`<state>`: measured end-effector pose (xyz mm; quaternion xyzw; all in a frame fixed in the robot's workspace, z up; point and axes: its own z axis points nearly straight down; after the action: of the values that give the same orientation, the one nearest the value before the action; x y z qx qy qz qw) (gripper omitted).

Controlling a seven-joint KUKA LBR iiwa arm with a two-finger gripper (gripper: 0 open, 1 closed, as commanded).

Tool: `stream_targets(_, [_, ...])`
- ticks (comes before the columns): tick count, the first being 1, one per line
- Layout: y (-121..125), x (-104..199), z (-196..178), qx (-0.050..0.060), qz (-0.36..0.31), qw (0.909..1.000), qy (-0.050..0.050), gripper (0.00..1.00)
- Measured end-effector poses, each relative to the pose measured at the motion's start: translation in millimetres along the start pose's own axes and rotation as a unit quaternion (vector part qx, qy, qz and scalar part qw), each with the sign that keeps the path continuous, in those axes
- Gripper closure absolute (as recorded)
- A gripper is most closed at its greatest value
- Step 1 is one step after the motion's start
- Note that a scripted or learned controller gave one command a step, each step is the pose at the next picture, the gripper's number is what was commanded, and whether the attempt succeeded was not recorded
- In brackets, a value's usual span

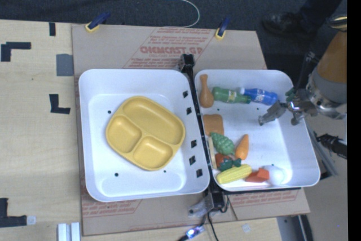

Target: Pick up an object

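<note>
- Two white bins sit side by side on the bench: the left bin (90,121) holds a yellow plate (145,131) with three compartments, lying near its middle and turned at an angle
- The right bin (299,149) holds a cluster of toy food and bottles, most of it along its left wall and near edge
- A green bottle (230,95) lies on its side near the far wall, and a blue bottle (259,95) with a white label lies end to end with it, just to its right
- A tan drumstick-shaped piece (206,93) lies at the far left corner, beside the green bottle's end
- A brown slab like bread (213,122) lies against the left wall, with a leafy green piece (223,145) just below it
- A carrot (242,147), orange and tapered, lies tilted just right of the leafy piece
- A corn cob (233,174), pale yellow, lies near the front edge; a red piece (257,176) and a white rounded piece (277,175) sit to its right
- The gripper (282,111) hangs over the right side of the right bin, just below the blue bottle's right end; its fingers look spread apart, one dark finger (271,114) pointing left, with nothing between them
- The arm's orange band (333,59) shows at the right edge, above the grey wrist
</note>
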<state>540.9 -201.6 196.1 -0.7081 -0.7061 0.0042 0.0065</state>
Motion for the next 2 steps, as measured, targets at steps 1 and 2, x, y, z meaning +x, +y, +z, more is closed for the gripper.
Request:
stream_targets(1, [3.1,0.1,-7.5,-0.007,-0.002,1.0000,-0.002,0.00])
stream_targets(2, [-0.9,-7.0,40.8,-0.004,-0.001,1.0000,-0.001,0.00])
